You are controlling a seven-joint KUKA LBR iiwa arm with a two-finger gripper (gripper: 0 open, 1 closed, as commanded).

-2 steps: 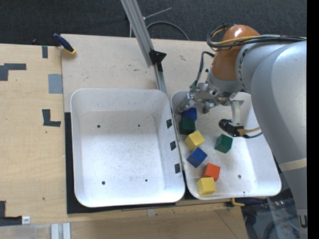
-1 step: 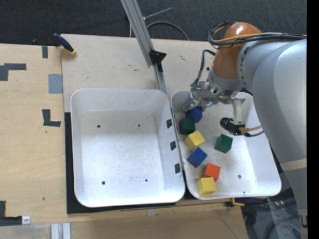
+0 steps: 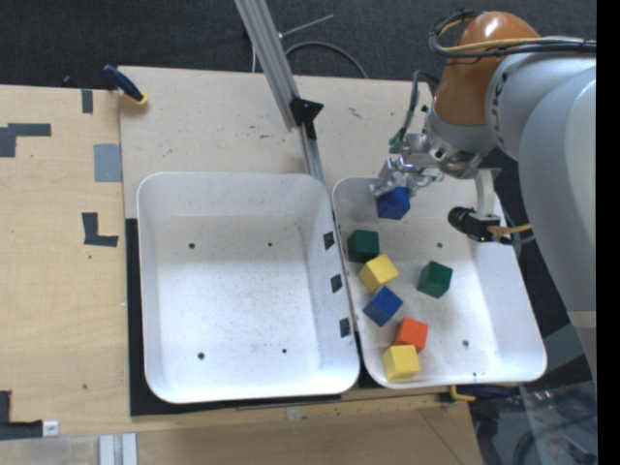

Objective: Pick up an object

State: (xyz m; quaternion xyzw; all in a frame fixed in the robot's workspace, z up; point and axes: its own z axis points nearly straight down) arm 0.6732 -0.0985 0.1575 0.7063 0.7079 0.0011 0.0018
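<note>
1. I am holding my pincer (image 3: 395, 188) over the far end of the right bin (image 3: 504, 337).
2. My pincer is squeezing a blue block (image 3: 392, 203) between its fingers.
3. The other blocks are sitting lower down in the right bin: green, yellow, blue, orange.

Grey arm (image 3: 547, 134), orange band (image 3: 481, 71), black cables, metal pincer (image 3: 405, 174)
</note>
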